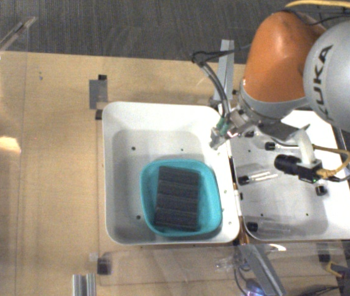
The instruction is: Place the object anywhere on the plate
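Where two white bins (116, 184) sit, pale wooden bench (39, 184), grey carpet (132, 11) behind.

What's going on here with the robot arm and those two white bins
A KUKA arm reaches in from the right, hanging over the seam between the two bins. The left bin holds a teal plate, and a dark ridged block already lies on it. The gripper sits near the left bin's upper right corner, apart from the block; how it stands is unclear. The right bin sits partly under the arm.
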Action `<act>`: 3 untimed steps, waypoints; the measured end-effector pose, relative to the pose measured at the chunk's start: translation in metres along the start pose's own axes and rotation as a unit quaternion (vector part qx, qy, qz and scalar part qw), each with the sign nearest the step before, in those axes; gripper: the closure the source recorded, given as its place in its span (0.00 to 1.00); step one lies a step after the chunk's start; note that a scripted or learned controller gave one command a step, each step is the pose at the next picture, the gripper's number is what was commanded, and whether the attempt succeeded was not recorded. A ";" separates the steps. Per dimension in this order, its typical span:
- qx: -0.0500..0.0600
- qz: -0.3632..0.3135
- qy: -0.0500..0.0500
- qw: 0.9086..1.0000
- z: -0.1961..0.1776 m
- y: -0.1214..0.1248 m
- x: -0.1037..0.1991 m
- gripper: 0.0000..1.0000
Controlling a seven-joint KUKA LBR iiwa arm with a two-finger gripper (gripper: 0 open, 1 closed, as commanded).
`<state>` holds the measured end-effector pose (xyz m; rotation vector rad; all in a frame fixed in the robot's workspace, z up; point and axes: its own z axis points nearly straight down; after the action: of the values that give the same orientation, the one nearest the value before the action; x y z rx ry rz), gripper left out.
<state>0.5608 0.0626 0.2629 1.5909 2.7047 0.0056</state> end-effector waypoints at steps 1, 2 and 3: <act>0.000 -0.080 0.001 0.997 0.115 0.015 0.069 1.00; 0.000 -0.079 0.001 0.997 0.115 0.015 0.068 0.00; -0.002 -0.063 -0.001 0.998 0.030 -0.066 0.030 0.00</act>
<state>0.4889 0.0571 0.2329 1.4171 2.7957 0.0086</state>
